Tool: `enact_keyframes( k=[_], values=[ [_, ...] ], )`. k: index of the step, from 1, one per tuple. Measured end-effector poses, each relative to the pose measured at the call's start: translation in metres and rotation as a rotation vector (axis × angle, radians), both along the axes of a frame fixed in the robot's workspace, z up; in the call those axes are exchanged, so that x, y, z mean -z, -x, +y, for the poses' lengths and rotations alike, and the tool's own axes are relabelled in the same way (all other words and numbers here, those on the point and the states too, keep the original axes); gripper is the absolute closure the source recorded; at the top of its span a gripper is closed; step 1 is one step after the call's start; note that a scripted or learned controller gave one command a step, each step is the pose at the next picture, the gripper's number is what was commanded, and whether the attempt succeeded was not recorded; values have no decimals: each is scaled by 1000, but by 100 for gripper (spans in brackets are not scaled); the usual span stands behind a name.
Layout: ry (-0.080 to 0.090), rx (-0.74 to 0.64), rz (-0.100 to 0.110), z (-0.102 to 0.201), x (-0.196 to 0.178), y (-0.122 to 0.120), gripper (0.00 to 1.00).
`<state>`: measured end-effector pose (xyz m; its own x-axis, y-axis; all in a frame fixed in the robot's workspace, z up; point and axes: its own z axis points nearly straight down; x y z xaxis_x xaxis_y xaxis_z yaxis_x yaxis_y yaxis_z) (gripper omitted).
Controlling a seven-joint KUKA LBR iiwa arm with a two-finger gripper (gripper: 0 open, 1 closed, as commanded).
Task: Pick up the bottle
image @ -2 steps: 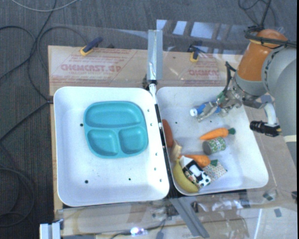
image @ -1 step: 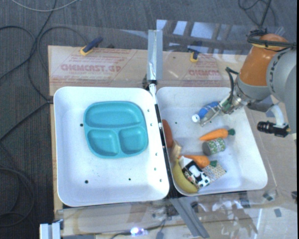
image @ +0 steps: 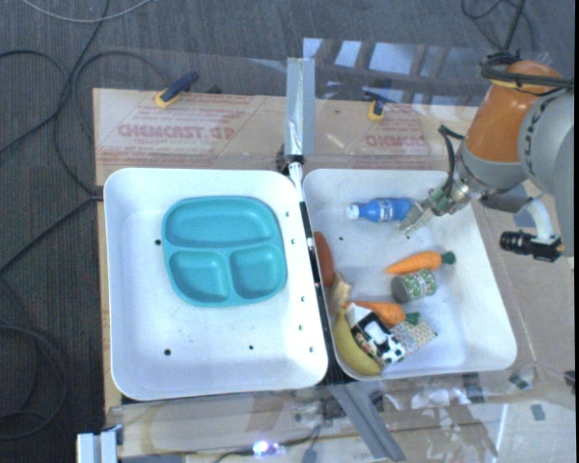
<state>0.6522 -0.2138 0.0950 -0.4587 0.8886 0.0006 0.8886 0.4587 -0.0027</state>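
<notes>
Bottle (image: 382, 209) lies sideways at the upper middle of the right bin (image: 482, 307). Gripper (image: 427, 211) sits right at its base end, fingers spread narrowly, nothing held, probably lining up.

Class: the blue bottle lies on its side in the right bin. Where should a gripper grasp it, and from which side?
Grip the bottle across its blue middle, coming straight down from above. It lies flat, its white cap pointing left, with bare bin floor on both long sides.

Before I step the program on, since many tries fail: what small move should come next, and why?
Probably ease the gripper a little left over the bottle: it sits at the bottle's right end, and the bottle lies flat, not yet between its fingers.
</notes>
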Motion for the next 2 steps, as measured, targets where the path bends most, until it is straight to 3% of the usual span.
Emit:
enact_keyframes(
  k=[1, 2],
  values=[
    [0, 0, 0, 0, 0, 0, 0],
    [4, 35, 4, 53, 9, -15, 0]
  ],
)
